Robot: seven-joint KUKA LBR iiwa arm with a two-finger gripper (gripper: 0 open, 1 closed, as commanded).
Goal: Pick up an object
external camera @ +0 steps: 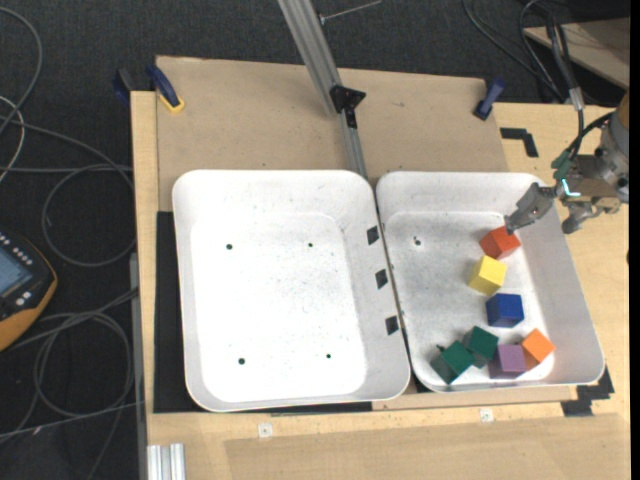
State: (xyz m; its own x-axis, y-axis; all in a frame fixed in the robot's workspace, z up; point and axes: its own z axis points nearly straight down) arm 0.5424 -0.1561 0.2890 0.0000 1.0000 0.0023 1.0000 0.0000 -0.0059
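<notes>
Robot arm's end at the right edge: a grey metal gripper (551,216) with two slim, dark grey fingers (526,209) angling outward from a compact block-shaped body. A small teal-lit spot glows on that body. Thin dark cables loop above the wrist.

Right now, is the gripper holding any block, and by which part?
Nothing is held. The gripper hangs open above the right bin's upper right corner, one fingertip just above the red block, which lies on the bin floor.
</notes>
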